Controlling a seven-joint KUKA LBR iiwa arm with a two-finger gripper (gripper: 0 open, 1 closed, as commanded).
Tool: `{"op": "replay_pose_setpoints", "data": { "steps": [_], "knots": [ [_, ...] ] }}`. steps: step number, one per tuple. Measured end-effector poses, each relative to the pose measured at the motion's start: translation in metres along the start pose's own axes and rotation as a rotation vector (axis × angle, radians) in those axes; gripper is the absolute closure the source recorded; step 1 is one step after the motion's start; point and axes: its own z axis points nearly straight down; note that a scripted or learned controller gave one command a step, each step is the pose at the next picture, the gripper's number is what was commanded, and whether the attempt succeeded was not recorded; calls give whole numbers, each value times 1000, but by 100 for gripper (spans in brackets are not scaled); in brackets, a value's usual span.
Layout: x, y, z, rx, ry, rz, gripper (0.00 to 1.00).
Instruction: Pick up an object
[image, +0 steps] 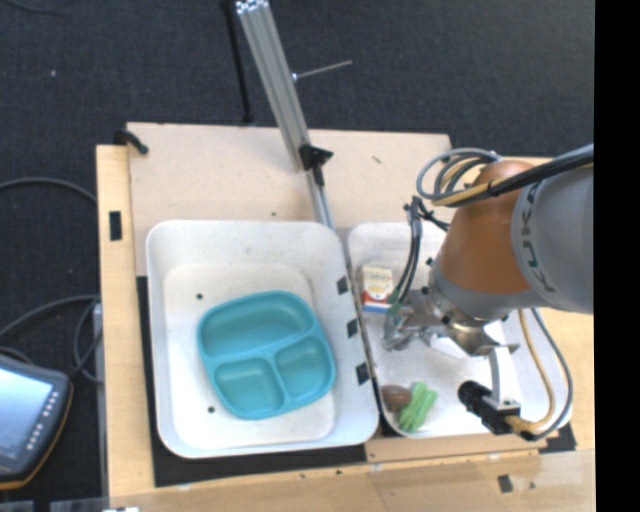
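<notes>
Camera view: gripper (398, 330) low in right bin (372, 240), can't tell its finger state. Candidate green object (420, 406) sits near the front wall beside a brown item (396, 397). Risk: wall crowding blocks a clean grasp.

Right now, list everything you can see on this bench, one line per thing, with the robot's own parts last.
Bins: 2, white, side by side on the bench; left bin, right bin.
Divided plate: 1, teal, three compartments, lying in the left bin.
Small box: 1, white with red and blue, in the right bin near its left wall.
Green object: 1, bright green, near the front of the right bin.
Brown object: 1, dark brown, just left of the green one.
Metal rail: 1, silver, slanting in from the top.
Arm: 1, grey with orange band, over the right bin.
Gripper: 1, metallic, down in the right bin.
</notes>
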Motion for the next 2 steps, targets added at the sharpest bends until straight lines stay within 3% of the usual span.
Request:
{"op": "replay_pose_setpoints", "data": {
  "steps": [1, 2],
  "knots": [
    [11, -9, 0, 0, -1, 1, 100],
    [-30, -8, -61, -7, -3, 7, 100]
  ]
}}
